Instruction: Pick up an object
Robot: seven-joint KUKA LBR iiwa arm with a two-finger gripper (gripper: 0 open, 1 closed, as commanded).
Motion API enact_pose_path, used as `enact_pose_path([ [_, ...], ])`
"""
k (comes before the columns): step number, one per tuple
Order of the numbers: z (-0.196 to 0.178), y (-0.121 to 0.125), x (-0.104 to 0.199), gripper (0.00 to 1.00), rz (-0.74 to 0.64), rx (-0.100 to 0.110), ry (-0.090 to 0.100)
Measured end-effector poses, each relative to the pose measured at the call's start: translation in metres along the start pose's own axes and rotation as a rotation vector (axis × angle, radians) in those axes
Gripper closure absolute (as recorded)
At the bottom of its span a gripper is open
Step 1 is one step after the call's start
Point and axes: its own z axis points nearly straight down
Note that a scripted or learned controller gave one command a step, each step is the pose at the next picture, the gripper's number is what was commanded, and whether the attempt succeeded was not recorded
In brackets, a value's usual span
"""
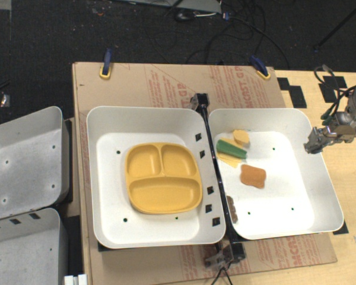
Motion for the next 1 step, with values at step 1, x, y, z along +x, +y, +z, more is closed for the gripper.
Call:
enact_pose_path([
  [1, -0.0003, -0.0003, 0.0624, 1.0, -0.005, 0.003, 0.002],
])
